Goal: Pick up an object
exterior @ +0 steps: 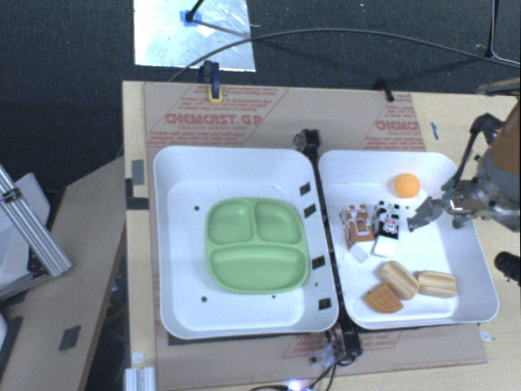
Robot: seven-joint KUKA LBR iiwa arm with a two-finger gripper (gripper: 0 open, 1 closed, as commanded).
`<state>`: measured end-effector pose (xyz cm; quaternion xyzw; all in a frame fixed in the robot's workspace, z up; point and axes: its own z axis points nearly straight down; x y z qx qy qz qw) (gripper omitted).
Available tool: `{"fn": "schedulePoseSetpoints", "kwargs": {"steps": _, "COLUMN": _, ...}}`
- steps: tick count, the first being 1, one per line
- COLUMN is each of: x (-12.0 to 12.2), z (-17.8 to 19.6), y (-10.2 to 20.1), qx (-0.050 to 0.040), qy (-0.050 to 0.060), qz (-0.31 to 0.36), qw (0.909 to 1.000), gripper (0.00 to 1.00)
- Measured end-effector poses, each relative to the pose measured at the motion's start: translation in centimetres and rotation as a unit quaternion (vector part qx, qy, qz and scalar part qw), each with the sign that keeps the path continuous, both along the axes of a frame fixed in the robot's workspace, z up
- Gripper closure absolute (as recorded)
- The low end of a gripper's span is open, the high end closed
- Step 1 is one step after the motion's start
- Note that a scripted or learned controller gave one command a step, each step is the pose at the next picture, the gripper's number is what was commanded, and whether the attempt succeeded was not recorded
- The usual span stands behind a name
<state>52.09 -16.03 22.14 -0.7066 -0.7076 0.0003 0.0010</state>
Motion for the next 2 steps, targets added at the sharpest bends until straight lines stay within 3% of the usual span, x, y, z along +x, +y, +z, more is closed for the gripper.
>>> {"fn": "schedulePoseSetpoints", "kwargs": {"steps": 2, "x": 0.4, "z": -11.6, "y": 0.5, "qx": 0.0005, "qy": 0.001, "qz": 0.0, "qw": 1.0, "gripper": 0.0}}
